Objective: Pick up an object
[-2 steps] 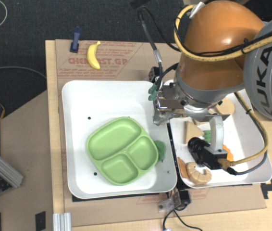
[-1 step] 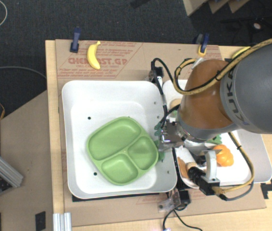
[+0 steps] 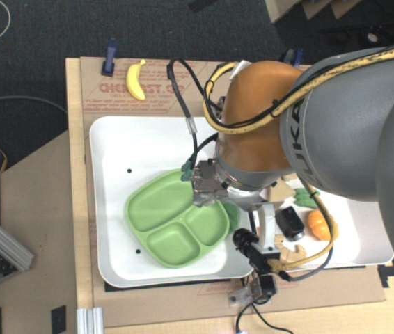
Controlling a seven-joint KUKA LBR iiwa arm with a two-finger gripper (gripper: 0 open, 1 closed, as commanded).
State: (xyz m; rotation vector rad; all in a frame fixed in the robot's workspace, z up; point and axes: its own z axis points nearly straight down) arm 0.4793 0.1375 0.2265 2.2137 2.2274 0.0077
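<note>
A light green divided plate (image 3: 172,218) lies in the left bin (image 3: 110,186), toward its front right. My gripper (image 3: 240,209) hangs under the orange wrist band, low over the plate's right edge and the wall between the two bins. The wrist hides its tips. An orange object (image 3: 317,225) lies in the right bin (image 3: 364,245), just right of the gripper, with a small green object (image 3: 307,199) behind it. Most of the right bin is covered by the arm.
A yellow banana (image 3: 136,80) lies on the cardboard behind the left bin, outside both bins. A blue clip (image 3: 108,58) sits at the board's back left corner. Cables loop around the wrist.
</note>
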